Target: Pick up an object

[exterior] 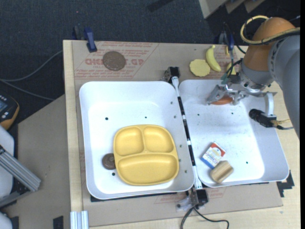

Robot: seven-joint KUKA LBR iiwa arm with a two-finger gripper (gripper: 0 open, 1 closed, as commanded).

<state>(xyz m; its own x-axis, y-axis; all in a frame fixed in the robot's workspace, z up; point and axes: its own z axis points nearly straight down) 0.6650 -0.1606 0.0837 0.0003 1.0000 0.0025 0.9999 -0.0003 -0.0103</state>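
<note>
Gripper is low at the far end of the right bin, right over a small orange-red object just near-side of it, though I can't tell whether its fingers are open or closed.

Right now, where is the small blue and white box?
The small blue and white box lies in the right bin, near its front edge, touching the tan block just in front of it.

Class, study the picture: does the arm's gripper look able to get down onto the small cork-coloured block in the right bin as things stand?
Probably yes. The block lies uncovered near the right bin's front edge; only a small carton touches its far side. The gripper sits at the bin's far end.
</note>
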